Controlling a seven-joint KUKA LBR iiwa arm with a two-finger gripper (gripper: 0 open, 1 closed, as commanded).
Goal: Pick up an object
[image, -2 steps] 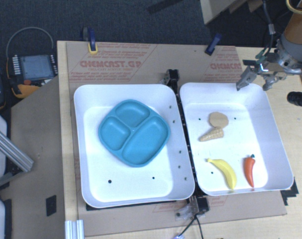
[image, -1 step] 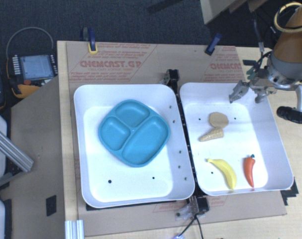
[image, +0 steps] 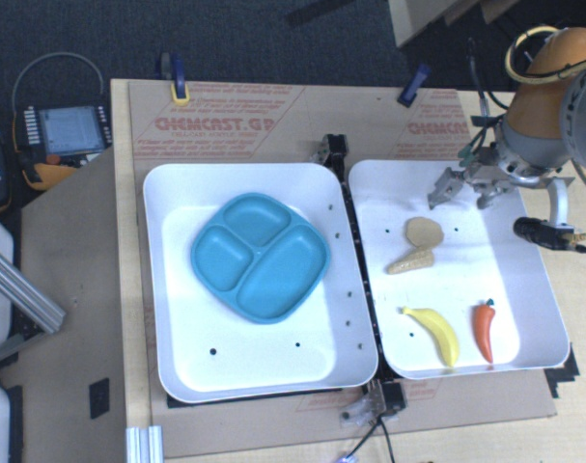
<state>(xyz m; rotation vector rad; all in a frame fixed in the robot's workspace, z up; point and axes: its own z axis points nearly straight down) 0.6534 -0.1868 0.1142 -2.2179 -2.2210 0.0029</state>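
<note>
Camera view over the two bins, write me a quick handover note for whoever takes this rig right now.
Gripper: open, holding nothing, hovering over the far part of the right bin.
Right bin contents: a tan round piece with a pale cone-shaped piece just in front of it, a banana and a carrot near the front edge.
Left bin: a blue divided plate.
Done: nothing picked up yet.
Left: descend on one object, close, lift. The tan round piece looks nearest the gripper.
</note>
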